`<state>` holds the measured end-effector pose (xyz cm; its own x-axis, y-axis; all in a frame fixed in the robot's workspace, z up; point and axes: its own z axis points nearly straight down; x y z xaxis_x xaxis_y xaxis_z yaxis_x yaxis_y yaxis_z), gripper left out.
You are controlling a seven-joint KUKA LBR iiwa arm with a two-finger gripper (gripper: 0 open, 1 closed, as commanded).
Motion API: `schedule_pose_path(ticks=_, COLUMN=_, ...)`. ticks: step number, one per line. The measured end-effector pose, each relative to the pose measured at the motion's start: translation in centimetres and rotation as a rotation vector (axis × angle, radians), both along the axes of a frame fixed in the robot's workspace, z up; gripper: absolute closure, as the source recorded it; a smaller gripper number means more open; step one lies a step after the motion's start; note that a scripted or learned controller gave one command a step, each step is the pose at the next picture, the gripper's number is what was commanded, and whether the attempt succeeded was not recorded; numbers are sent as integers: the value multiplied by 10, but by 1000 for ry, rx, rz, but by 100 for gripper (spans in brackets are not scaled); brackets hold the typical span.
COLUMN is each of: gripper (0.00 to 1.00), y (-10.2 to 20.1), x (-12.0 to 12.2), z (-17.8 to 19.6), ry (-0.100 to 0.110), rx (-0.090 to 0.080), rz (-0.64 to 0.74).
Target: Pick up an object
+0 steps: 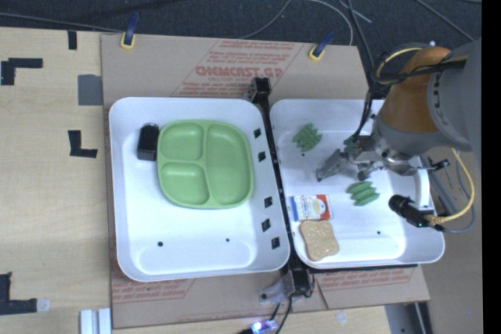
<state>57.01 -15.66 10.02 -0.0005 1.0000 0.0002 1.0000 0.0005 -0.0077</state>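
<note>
So, going left to right: the left bin [129,192] has a small black block [147,141] touching the left rim of a green divided plate [206,163]. That plate looks like stiff plastic, light but wide and flat, so the only real place to pinch it would be the raised rim. Not an easy grab, I'd guess.

Past the divider, the right bin [391,246] has the smaller stuff. A green leafy piece [307,137] sits toward the far side, a little blue-and-white packet [311,207] lies near the divider, and a tan bread-like slice [319,239] is just nearer than that, almost touching it. A green pod-shaped thing [362,192] lies further right. All look light; the packet seems flat and probably slippery, the slice looks soft.

The gripper [333,167] is down low in the bin, fingers parted a bit with nothing between them, between the leafy piece and the pod. The pod is closest and chunky enough to pinch across its short side. Open floor around it looks decent, though the bin's right wall isn't far off.
</note>
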Motion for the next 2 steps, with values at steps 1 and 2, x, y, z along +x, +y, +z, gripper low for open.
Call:
schedule_pose_path(ticks=1, gripper=100, y=1, x=2, z=14, ry=-4, rx=0, rz=2)
schedule_pose_path(ticks=2, gripper=100, y=3, x=-2, z=57, ry=-10, rx=0, rz=1)
